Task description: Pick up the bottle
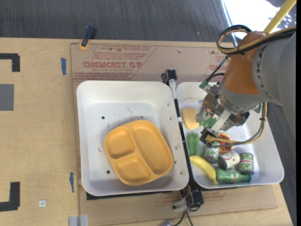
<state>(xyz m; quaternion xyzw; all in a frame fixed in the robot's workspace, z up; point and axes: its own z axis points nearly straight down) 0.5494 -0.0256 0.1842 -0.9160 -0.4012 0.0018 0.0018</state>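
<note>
Right bin (276,168), with the banana (205,168) as my marker.

Bottle (233,176): green, on its side, one end just beside the banana's front tip. It runs away from the banana along the bin's front wall.

Just behind the banana I count a can (211,153), a white-and-red piece (229,159) and a second can (246,162), packed close together.

A green stick (192,144), possibly a cucumber, lies behind the banana next to the bin's inner wall. A pale disc (190,118) sits farther back.

Arm (242,74): over the bin, behind the banana, with its head low above the cans. I cannot tell whether the jaws are open or closed.

A yellow tray (138,151) sits in the left bin (87,126), well apart from the banana.
</note>
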